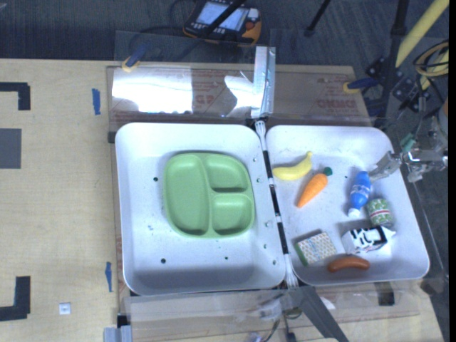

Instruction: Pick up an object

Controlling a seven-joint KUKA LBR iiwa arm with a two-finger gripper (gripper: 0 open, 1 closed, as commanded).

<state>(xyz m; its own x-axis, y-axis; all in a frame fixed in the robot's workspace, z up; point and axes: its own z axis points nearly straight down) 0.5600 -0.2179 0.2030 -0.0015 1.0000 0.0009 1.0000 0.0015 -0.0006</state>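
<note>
The right bin [335,140] holds a yellow banana [293,168], an orange carrot [312,188], a blue bottle [359,191], a small green can [379,211], a black-and-white toy [369,239], a patterned square pad [316,247] and a brown sausage [348,263]. My gripper [393,162] shows as a grey metal piece over the bin's right rim, just right of and above the blue bottle. Nothing is seen in its grasp.
A green divided plate [210,194] lies in the left bin [135,191]. A clear panel [185,91] and a metal upright [263,80] stand behind the bins. Cables and stands crowd the far right [427,63].
</note>
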